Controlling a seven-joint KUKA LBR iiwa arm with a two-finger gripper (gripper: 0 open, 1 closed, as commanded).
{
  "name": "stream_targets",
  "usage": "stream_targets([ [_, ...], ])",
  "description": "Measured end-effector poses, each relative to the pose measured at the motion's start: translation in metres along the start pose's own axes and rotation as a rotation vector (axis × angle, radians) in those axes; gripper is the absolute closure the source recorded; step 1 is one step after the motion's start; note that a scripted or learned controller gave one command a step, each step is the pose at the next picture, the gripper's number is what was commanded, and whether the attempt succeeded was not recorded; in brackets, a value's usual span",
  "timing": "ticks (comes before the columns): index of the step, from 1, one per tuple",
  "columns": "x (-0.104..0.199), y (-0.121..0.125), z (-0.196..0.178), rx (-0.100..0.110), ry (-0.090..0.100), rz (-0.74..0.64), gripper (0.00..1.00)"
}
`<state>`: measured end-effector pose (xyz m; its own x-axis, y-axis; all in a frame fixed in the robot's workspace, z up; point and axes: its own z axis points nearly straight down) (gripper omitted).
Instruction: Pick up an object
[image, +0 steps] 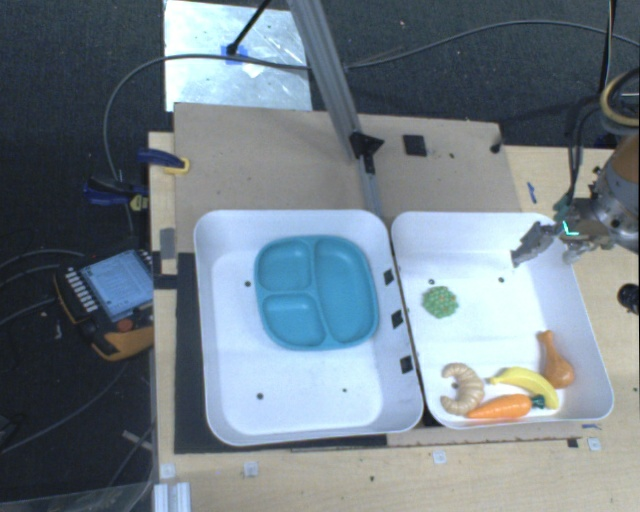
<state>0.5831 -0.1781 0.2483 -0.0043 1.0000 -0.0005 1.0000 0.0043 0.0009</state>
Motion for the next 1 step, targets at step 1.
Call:
stream_targets([
  [1,0.0,0.0003,-0.0004,-0.001,0.0,0.0,0.0],
])
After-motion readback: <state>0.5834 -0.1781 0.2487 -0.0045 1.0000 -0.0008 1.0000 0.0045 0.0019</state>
